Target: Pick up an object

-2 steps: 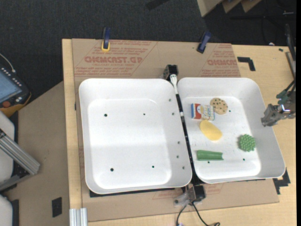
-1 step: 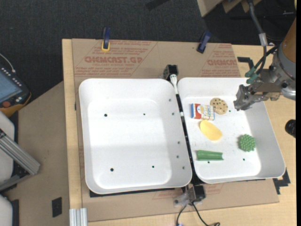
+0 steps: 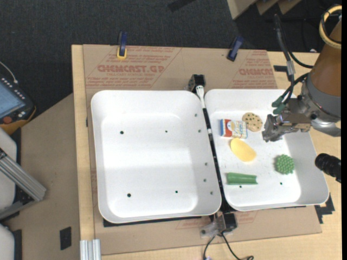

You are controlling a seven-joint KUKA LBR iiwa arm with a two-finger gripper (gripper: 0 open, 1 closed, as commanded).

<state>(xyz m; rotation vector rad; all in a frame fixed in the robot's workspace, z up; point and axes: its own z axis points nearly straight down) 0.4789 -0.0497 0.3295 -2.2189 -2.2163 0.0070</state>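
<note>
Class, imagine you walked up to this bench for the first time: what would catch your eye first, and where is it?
Most striking is the grey arm with its orange band reaching in from the right, its gripper hanging over the right bin. Below it lies a small bright cluster: a cookie, a red, white and blue packet, a yellow piece, a green stick and a knobbly green ball. The left bin is bare white.

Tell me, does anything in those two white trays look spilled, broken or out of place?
Nothing stands out. The cookie, small carton, yellow piece, green stick and green bumpy ball lie apart and look intact in the right bin. The gripper hangs beside the cookie.
</note>
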